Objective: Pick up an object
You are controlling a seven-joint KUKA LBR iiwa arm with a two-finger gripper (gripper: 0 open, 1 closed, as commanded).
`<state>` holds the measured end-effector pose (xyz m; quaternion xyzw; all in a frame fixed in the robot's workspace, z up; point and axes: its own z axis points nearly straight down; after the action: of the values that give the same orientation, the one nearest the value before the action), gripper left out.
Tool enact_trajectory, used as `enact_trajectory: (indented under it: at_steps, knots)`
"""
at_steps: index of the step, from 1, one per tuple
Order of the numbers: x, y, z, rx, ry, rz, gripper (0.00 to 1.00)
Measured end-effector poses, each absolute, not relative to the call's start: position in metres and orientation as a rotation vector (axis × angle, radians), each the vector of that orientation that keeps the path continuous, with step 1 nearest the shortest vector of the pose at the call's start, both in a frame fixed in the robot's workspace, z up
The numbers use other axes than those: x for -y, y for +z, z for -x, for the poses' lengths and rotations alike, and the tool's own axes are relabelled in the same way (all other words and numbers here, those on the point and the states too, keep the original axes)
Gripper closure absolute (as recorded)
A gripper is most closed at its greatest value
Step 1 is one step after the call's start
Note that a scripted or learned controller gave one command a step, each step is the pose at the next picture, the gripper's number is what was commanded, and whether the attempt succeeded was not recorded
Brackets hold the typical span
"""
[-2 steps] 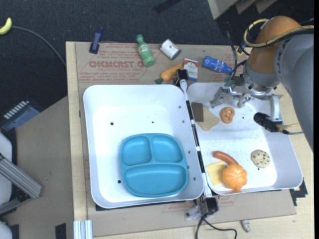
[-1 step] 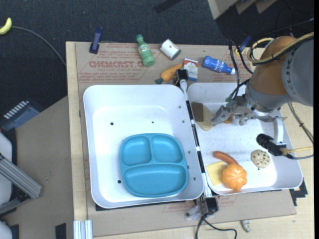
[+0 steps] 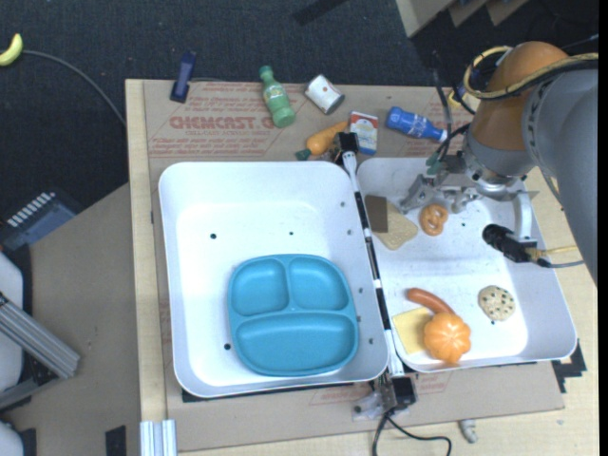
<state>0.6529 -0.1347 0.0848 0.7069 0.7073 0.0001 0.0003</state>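
My gripper [image 3: 438,201] hangs over the back of the right bin [image 3: 560,323], open, its fingers spread to either side. A small orange ring-shaped pastry [image 3: 433,219] lies on the bin floor just below the fingertips, not held. In the same bin, a brown slice [image 3: 377,214] and a tan piece [image 3: 399,235] lie against the left wall. Nearer the front are a speckled cookie [image 3: 496,302], a red sausage [image 3: 428,299], a yellow cheese wedge [image 3: 408,328] and an orange pumpkin [image 3: 447,338].
The left bin [image 3: 190,207] holds a blue divided plate [image 3: 293,313]. Behind the bins on the board lie a green bottle [image 3: 277,98], a blue bottle [image 3: 413,123], a small can [image 3: 324,93], a carton [image 3: 362,131] and a dark blue stick [image 3: 182,76].
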Motion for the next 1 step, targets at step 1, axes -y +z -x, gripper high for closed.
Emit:
enact_trajectory:
  at_steps: [1]
  knots:
    - [0.1215,0.085,-0.667,-2.221,0.002,-2.218,0.0]
